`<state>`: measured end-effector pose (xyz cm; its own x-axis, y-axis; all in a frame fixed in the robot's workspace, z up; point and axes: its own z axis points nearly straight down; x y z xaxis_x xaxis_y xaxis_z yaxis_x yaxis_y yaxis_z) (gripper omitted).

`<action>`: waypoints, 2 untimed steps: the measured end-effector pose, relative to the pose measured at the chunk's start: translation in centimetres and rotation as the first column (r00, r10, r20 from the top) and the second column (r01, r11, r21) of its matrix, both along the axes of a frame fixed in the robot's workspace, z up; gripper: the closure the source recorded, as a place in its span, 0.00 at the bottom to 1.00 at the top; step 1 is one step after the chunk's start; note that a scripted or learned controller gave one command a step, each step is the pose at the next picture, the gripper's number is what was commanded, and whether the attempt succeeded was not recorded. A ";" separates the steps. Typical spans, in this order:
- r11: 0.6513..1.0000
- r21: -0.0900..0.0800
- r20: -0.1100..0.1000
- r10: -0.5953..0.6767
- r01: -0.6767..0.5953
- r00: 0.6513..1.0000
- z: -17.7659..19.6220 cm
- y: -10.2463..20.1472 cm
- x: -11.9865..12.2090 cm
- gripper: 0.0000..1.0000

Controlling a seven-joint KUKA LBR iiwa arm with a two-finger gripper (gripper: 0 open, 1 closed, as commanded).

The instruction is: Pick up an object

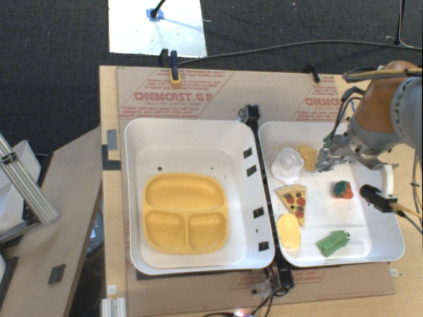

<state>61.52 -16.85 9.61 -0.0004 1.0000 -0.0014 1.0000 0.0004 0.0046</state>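
The right bin (390, 240) holds several toy foods: a white crumpled piece (287, 166), a tan-yellow piece (308, 156), a pizza slice (293, 201), a pale yellow oval (288, 232), a green piece (332, 242) and a red and green fruit (342, 189). My gripper (324, 160) reaches in from the right and hangs low in the bin's far part, just right of the tan-yellow piece. Its tip is small and dark against the bin, and I see nothing held in it.
The left bin (139, 144) holds a yellow divided plate (186, 212). A black divider with clips (259, 177) runs between the bins. Cables and a black part (374, 199) of the arm hang over the right bin's right side.
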 end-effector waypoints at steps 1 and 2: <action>1.000 0.000 0.001 -0.001 0.001 1.000 5.8 -0.7 -0.6 1.00; 1.000 -0.001 0.003 0.001 -0.001 1.000 11.5 -0.5 -1.4 1.00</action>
